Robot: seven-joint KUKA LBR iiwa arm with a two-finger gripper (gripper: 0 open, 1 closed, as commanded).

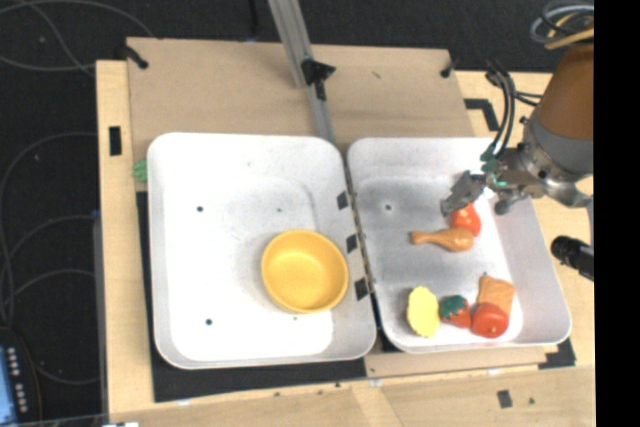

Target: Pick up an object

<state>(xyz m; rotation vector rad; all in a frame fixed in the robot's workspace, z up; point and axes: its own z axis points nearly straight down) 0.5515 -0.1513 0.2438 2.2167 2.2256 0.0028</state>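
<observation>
From above, the tabletop (250, 85) carries two shallow white bins side by side. The left bin (220, 185) has wide open floor around a single yellow bowl (304, 270), which sits upright near its right wall and front half. The right bin (400, 185) is free across its far and left parts; its toys crowd the near right corner and the right side.

The arm (570, 105) reaches in from the right, its claw (470, 200) low over the right bin's right side. The claw sits directly above a small red tomato-like toy (467, 222), touching or nearly touching it; whether the claw is apart or together cannot be told, and nothing is visibly held between its parts.

Just in front of the red toy lies an orange-brown drumstick (445, 238), its thin end pointing left. Nearer the front wall sit a yellow lemon-like piece (423, 311), a red and green vegetable (470, 311) and an orange block (496, 292), close together.

A grey metal pole (285, 5) slants up behind the bins.
</observation>
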